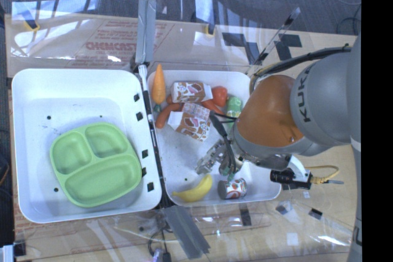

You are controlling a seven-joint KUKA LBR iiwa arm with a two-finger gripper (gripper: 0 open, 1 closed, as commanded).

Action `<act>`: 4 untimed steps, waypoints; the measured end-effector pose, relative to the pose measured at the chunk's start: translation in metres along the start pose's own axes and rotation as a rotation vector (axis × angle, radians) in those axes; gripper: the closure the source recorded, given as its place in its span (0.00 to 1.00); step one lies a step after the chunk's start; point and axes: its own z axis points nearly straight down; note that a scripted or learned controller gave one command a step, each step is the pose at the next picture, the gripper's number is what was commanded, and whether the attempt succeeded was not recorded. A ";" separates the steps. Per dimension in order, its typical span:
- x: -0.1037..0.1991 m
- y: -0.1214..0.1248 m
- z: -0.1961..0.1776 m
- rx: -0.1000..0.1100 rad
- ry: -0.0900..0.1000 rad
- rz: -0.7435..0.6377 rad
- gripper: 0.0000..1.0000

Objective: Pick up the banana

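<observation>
One banana (194, 189) lay at the right bin's (184, 159) near edge, open floor beside it; the gripper (216, 161) hovered close, perhaps spread, gripping nothing.

A single fixed camera is mounted above the bench (73, 46), angled downward across both bins; the arm (319, 101) enters from the right.
</observation>
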 end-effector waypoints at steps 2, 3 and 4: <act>-0.033 0.011 -0.021 0.002 0.001 0.053 0.00; 0.006 0.006 0.010 0.000 -0.002 -0.074 0.00; 0.024 0.026 0.011 0.002 0.003 -0.026 0.00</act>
